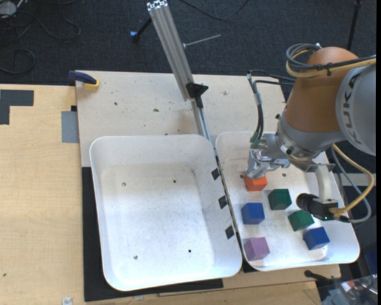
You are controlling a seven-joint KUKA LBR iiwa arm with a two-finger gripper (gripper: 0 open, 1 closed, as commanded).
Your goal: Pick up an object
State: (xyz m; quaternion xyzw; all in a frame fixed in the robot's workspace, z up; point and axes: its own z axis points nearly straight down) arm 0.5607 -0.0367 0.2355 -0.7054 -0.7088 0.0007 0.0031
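An orange block sits in the right bin, near that bin's left wall and about halfway along it. The gripper is directly over this block, its tips meeting the block's top edge. Whether the gripper is released, clenched, or grasping the block cannot be told from this angle.

The right bin holds 6 blocks in all. Toward its near edge from the orange one lies a blue block, and nearer still, close to the near-left corner, a purple block. A dark green block sits near the bin's centre. A second green block lies toward the right side, and another blue block rests close to the near-right corner. The blocks are apart from each other.

The left bin is larger, its white floor marked with small dark specks.

The arm reaches in from the right, its orange band curving above the right bin's far half, the wrist pointing down toward the bin's left wall. A slim metal post leans across the bench beyond the bins.
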